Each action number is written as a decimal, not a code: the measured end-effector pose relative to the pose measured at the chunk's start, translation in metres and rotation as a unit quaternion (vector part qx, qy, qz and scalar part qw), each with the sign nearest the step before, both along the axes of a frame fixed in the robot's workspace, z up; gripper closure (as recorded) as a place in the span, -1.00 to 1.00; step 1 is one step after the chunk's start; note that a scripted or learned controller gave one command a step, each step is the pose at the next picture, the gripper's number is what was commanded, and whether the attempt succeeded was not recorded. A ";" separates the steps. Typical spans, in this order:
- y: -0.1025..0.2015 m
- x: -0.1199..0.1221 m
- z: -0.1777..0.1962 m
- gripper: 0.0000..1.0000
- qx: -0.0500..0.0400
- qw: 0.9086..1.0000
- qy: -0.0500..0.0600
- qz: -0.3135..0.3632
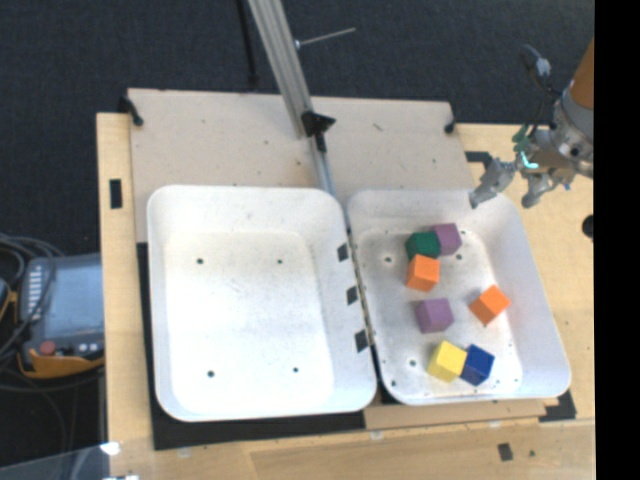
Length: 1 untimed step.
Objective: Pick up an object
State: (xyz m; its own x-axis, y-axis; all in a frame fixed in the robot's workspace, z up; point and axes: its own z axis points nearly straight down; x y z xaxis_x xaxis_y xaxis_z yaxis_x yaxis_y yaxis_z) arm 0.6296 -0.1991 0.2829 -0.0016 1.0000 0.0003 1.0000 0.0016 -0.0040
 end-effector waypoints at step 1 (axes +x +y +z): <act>0.000 0.001 0.003 -1.00 -0.001 1.000 -0.002 0.001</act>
State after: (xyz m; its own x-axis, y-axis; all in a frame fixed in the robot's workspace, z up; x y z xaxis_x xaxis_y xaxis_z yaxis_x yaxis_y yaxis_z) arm 0.6303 -0.1992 0.2862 -0.0044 1.0000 -0.0023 1.0000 0.0044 0.0002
